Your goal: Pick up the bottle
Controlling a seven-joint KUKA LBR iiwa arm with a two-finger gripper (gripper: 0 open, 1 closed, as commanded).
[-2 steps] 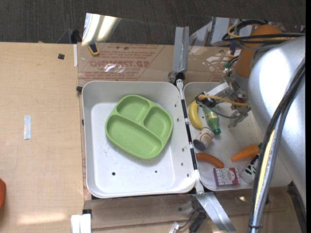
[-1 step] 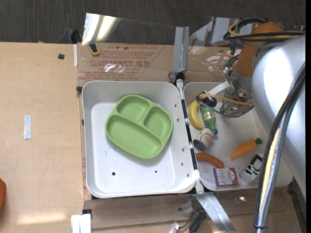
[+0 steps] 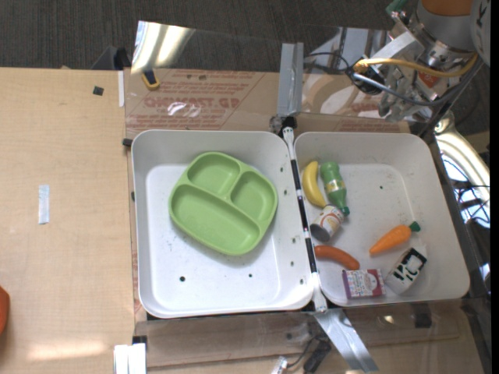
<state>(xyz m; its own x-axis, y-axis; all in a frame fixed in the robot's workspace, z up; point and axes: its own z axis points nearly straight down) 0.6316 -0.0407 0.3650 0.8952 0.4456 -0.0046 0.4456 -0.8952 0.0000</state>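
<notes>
The bottle (image 3: 334, 185) is green with a white label and lies on its side in the right bin (image 3: 437, 209), near that bin's left wall and touching a yellow banana (image 3: 313, 184). My gripper (image 3: 408, 90) hangs at the upper right, above the back rim of the right bin, well away from the bottle and higher than it. Cables and fittings crowd around the gripper. Nothing can be seen in its grasp.
The right bin also holds a small jar (image 3: 329, 221), a red sausage (image 3: 337, 256), a carrot (image 3: 394, 238), a pink box (image 3: 362, 283) and a white-and-black item (image 3: 407, 269). A green divided plate (image 3: 224, 202) lies in the left bin (image 3: 148, 232).
</notes>
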